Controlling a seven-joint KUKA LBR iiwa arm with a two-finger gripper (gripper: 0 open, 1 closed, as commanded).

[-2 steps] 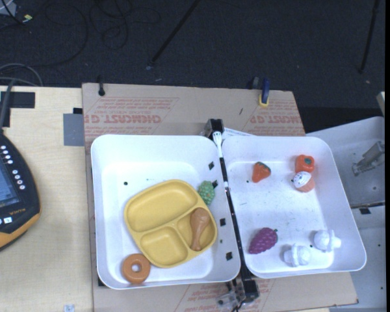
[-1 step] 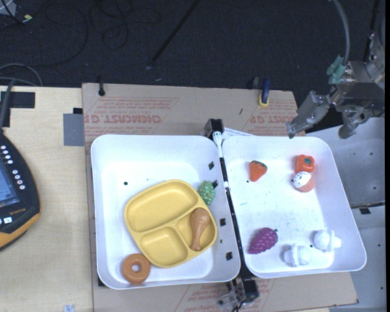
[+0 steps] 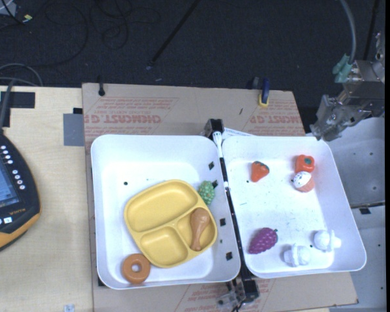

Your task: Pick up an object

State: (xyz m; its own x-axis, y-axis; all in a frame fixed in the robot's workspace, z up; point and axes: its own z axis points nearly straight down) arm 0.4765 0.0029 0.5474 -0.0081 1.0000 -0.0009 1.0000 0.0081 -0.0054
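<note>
Grey metal claw: your gripper [image 3: 322, 130] hangs at the far right, past the far right corner of the right bin [image 3: 351, 223], above the bench and not over any toy. Whether it is apart or together you cannot tell from this view; nothing shows in it.
Nearest candidates: the orange-red toy [image 3: 304, 163] and the small white-and-red piece [image 3: 303, 181] touching its near side lie far right in the right bin. Both look like light, hard, smooth plastic, so expect them to skid; close across the narrow width.
Strawberry: the small red toy strawberry [image 3: 259, 170] sits alone, left of those two, well clear of the walls. Light, stiff, likely the easiest take; grip across the body, not the leafy cap.
Grapes: the purple grape bunch [image 3: 263, 240] lies near the middle of the near side. Its bumpy surface should hold well; take it across the widest part.
White pieces: two white toys [image 3: 298, 255] [image 3: 326, 240] rest at the near right, close to the wall, which may crowd one finger.
Left bin: the yellow divided tray [image 3: 157, 208] carries a drumstick [image 3: 199, 227]; a green toy [image 3: 207, 191] touches its far right rim, a doughnut [image 3: 136, 268] its near left. The tray is wide and awkward; leave it.
</note>
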